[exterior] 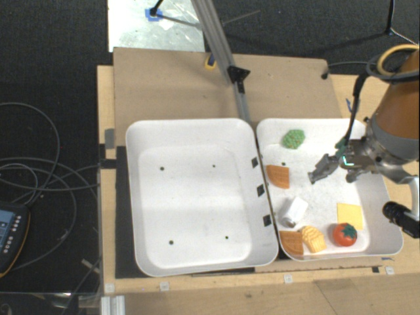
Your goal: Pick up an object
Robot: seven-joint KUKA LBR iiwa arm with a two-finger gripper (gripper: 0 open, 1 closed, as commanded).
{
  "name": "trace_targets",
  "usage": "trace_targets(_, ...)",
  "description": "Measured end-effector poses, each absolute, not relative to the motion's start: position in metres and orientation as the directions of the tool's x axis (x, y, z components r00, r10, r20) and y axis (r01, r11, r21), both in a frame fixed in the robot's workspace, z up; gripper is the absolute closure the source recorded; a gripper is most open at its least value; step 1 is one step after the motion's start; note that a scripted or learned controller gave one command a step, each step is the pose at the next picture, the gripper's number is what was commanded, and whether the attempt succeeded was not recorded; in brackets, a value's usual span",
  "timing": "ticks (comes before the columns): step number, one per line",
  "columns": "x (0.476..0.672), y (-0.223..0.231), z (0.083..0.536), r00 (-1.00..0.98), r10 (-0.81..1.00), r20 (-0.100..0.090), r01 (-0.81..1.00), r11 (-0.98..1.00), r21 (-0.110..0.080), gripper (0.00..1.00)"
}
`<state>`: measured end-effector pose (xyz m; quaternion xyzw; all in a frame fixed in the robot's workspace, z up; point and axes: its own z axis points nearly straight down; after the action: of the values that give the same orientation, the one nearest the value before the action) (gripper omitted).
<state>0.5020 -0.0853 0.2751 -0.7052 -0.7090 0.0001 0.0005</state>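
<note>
My gripper (319,172) hangs over the middle of the right bin (326,125), reaching in from the right, with nothing seen between its fingers. Left of it lies an orange wedge (278,176). A green lumpy piece (293,138) sits behind it near the bin's far side. In front lie a white block (293,210), a yellow square (350,214), a red tomato (345,234), a yellow corn piece (313,239) and another orange piece (291,242).
The left bin (197,195) stands beside the right one, joined by black clips (260,189). A grey pole (216,38) slants across the bench's far side. Cables lie on the floor at left.
</note>
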Motion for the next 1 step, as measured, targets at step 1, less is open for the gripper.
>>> trace_targets(1, 0.5025, -0.0855, 0.2766, -0.002, 1.0, 0.0, 1.0, 0.002, 0.003, 0.0)
